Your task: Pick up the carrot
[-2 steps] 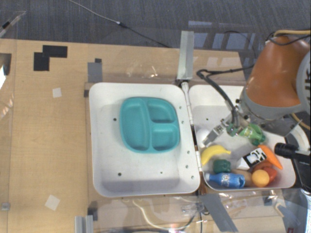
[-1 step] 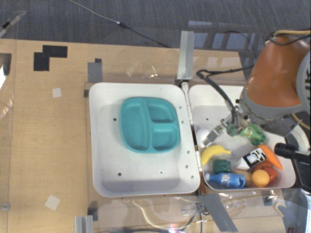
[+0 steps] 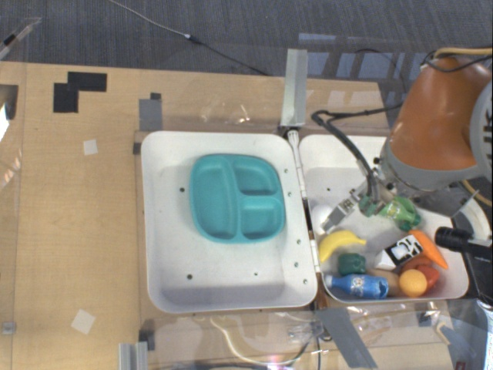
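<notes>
Gripper (image 3: 368,203) state cannot be told. Small orange tapered plastic carrot (image 3: 430,250) is seen at its 4 o'clock, in right white bin (image 3: 331,160); judged light, stiff, slick; mid-body grasp advised.

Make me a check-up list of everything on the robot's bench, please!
Surface: wooden bench bearing a left white bin and a right white bin.
Job's things: carrot lies at the right bin's right side, beside a black-and-white tag.
Clutter: teal divided plate in the left bin; banana, dark green piece, blue bottle, orange fruit, pale green piece in the right bin.
Grippers: end effector sits over the right bin, above the banana, apart from the carrot.
Cables: black cable loops to the wrist.
Surroundings: grey carpet behind the bench.
</notes>
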You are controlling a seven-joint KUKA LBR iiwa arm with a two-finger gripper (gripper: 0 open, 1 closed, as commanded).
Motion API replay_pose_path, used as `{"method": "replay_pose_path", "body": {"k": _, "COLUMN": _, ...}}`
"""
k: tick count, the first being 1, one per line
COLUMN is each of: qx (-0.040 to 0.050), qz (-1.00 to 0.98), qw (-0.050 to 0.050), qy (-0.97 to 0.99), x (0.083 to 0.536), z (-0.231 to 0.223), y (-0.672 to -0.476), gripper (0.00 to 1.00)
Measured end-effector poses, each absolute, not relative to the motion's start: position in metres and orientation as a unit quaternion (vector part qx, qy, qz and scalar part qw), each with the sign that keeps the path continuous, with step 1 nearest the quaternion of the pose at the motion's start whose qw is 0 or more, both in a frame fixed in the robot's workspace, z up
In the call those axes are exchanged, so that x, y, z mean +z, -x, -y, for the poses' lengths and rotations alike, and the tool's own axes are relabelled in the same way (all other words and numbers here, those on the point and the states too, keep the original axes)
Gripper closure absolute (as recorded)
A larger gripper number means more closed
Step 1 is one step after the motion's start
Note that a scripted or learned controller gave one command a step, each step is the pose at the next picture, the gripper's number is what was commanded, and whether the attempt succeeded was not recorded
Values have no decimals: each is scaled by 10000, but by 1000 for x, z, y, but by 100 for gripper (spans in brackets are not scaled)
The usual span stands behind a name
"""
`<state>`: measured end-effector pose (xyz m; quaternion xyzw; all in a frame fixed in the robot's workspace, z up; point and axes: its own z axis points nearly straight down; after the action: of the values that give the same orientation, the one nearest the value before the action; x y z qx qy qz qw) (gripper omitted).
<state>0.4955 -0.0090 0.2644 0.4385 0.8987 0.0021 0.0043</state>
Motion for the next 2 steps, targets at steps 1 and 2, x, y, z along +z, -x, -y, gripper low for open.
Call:
{"method": "replay_pose_path", "body": {"k": 1, "qx": 21, "qz": -8987, "qw": 43, "qy": -4386, "x": 264, "z": 9, "y": -496, "gripper": 0}}
{"method": "replay_pose_path", "body": {"k": 2, "qx": 11, "qz": -7366, "qw": 12, "qy": -6763, "x": 206, "z": 19, "y": -488, "gripper": 0}}
